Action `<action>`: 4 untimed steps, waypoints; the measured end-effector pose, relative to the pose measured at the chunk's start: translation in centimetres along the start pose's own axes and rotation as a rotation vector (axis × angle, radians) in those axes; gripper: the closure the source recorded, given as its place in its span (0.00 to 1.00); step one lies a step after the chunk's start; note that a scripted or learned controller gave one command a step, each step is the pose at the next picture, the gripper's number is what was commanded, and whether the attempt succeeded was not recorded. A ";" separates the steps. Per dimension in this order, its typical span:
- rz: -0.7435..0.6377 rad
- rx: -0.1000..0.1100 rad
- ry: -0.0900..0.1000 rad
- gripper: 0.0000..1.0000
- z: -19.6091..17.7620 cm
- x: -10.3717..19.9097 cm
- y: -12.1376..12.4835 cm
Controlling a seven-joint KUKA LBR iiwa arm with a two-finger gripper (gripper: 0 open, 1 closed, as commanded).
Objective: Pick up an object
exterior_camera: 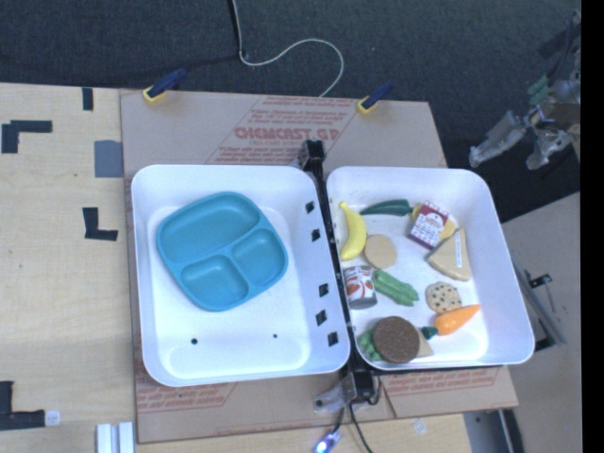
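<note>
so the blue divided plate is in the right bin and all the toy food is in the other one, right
Not quite. The camera view shows the blue divided plate in the left bin, not the right one. The toy food, including the banana and the carrot, is indeed in the other one, the right bin.

A light wooden bench (pixel 57 281) carries a brown cardboard sheet (pixel 274 125) held at its far edge by 2 clamps (pixel 165 84); 2 white bins (pixel 151 253) rest side by side on it.
</note>
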State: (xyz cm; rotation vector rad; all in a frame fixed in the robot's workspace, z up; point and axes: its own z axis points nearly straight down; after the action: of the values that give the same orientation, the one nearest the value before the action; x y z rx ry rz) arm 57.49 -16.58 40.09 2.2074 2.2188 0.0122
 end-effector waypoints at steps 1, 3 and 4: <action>-0.005 -0.006 0.003 0.00 -14.5 8.1 -3.3; 0.003 0.013 -0.001 1.00 -15.5 7.7 -3.1; 0.002 0.013 -0.001 1.00 -16.5 7.7 -3.1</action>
State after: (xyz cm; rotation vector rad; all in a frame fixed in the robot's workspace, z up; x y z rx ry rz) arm 54.13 -8.84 56.55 2.2159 2.2218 -0.0035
